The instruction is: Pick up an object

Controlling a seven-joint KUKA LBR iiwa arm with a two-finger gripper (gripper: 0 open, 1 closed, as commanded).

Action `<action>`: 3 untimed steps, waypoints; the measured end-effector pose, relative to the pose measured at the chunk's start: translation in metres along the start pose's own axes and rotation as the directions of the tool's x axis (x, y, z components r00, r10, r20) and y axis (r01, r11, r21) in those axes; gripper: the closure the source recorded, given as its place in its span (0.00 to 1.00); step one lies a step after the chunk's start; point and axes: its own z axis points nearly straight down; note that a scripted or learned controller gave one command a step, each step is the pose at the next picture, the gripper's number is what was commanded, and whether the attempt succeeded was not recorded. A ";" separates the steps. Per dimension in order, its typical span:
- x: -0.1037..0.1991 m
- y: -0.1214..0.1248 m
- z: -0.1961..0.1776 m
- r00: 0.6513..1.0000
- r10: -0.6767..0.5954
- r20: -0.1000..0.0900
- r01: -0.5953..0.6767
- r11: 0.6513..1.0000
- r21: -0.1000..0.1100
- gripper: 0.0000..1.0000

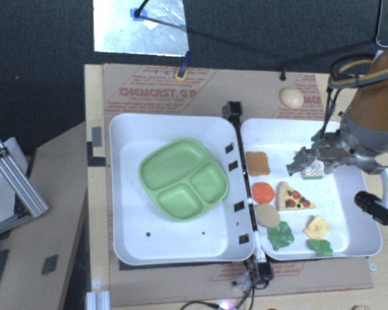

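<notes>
A green plate (183, 179) sits in the left bin (126, 237). Right of it, in the right bin (362, 241), lie toast (257, 163), a tomato slice (263, 192) and pizza (293, 197). To grasp well, the end effector (310, 162) should centre over the small blue-white block (314, 171) beneath it before closing. Whether it is clenched I cannot tell.

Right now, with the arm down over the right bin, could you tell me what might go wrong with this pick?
1. The gripper sits over a small pale item near the bin's back; whether it has a hold on it is unclear, so it may lift away with nothing.
2. The pizza slice, orange toast and red disc lie close together, so a sweep could knock them.
3. The green divided plate fills the left bin, and a dropped item could bounce off it.
</notes>
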 end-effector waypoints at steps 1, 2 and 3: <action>0.000 0.006 0.043 1.000 0.002 -0.001 -0.002 1.000 0.003 0.00; -0.003 0.014 0.090 1.000 0.003 -0.001 -0.003 1.000 0.004 0.00; 0.000 0.019 0.151 1.000 0.002 -0.001 -0.002 1.000 0.005 0.00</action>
